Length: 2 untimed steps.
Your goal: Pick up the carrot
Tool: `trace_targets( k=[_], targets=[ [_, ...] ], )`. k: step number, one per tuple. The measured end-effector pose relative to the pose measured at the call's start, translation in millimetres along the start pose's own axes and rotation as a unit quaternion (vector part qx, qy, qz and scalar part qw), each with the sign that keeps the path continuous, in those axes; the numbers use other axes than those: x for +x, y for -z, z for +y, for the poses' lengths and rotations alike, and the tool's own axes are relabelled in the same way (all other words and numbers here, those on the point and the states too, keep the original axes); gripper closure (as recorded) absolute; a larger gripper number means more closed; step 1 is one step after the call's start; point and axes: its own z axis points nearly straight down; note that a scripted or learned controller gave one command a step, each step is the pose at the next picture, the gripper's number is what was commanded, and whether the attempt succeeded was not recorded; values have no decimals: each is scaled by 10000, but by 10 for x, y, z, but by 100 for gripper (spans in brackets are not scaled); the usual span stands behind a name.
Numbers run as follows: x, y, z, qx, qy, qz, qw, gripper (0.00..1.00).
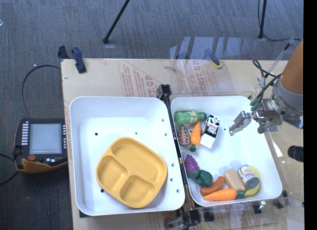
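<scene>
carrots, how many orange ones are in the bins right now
3, all in the right white bin: one orange carrot upright beside the black-and-white carton, and two along the front edge, a smaller one above a larger one. Others may be hidden.

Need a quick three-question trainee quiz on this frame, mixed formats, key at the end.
1. True or false: the yellow three-compartment plate lies in the right white bin.
2. Which sits nearest the two-finger gripper? A) black-and-white milk carton B) grey tin can C) purple grapes
3. Fill in: the upright orange carrot stands beside the green ____.

Key: 1 false; 2 A; 3 bottle.
</scene>
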Motion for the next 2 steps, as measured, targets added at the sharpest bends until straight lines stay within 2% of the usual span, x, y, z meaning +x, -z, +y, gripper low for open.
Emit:
trace_targets(
  k=[1, 2],
  targets=[
    [657, -573, 225, 27, -433, 8, 9991, 0],
    [377, -1664, 676, 58, -92, 0, 9999, 0]
  ],
)
